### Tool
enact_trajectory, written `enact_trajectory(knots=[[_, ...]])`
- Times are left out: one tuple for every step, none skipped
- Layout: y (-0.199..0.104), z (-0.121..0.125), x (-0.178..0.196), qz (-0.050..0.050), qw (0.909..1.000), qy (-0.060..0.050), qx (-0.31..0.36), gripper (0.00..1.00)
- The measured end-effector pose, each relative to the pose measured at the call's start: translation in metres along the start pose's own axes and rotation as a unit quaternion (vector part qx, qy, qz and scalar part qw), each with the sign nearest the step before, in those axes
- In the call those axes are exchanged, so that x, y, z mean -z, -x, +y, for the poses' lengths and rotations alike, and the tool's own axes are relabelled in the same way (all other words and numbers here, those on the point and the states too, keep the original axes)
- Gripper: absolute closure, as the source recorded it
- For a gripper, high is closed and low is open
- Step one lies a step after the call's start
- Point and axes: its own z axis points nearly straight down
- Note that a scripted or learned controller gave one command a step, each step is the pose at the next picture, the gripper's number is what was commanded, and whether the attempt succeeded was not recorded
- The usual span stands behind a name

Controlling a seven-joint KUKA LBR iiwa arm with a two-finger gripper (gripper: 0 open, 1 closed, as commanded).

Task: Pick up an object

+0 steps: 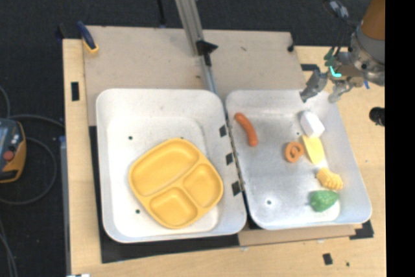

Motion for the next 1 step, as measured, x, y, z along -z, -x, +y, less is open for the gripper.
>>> enact_trajectory(knots=[[-0.0001,0.0008,0.002,0.0,1.0,0.002,0.0,0.0]])
